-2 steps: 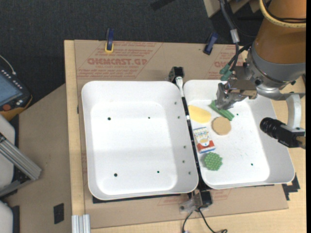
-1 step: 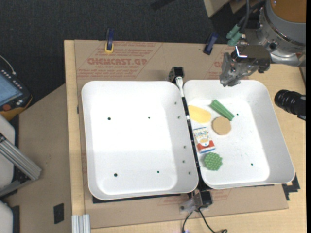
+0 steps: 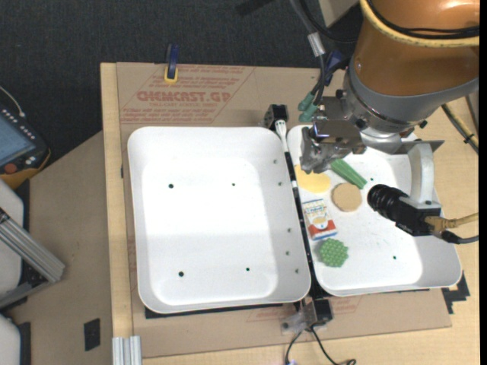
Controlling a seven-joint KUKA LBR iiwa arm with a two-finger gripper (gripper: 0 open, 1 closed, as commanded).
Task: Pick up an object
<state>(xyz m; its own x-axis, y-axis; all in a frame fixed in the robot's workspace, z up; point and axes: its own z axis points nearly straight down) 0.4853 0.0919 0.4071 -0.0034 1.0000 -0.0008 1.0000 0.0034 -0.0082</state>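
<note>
Bench item: brown cardboard sheet [image 3: 190, 90] printed in red, reading approximately "CHEMCAST GP", lying under two shallow white bins; a small blue-and-yellow clamp [image 3: 172, 64] grips its far edge. Left bin [image 3: 144, 204]: white floor with four dark dots. Right bin [image 3: 434, 257]: holds the loose objects, grouped toward its left side. Contents: one yellow flat piece [image 3: 315, 182] near the far left corner; one green oblong piece [image 3: 348, 173] just beside it, lying at a slant; one tan round disc [image 3: 347, 198] near both; one small carton [image 3: 320, 220] in white, blue and red, print too small to read; one green knobbly object [image 3: 332, 252] nearest the front. Arm: grey body with orange band [image 3: 418, 29], reaching in from the right, low over the right bin. Gripper [image 3: 316, 158]: positioned directly above the yellow flat piece; whether it is apart, together or clamped cannot be told. Black cylindrical fixture [image 3: 392, 204] with cable lies over the bin's right portion.
</note>
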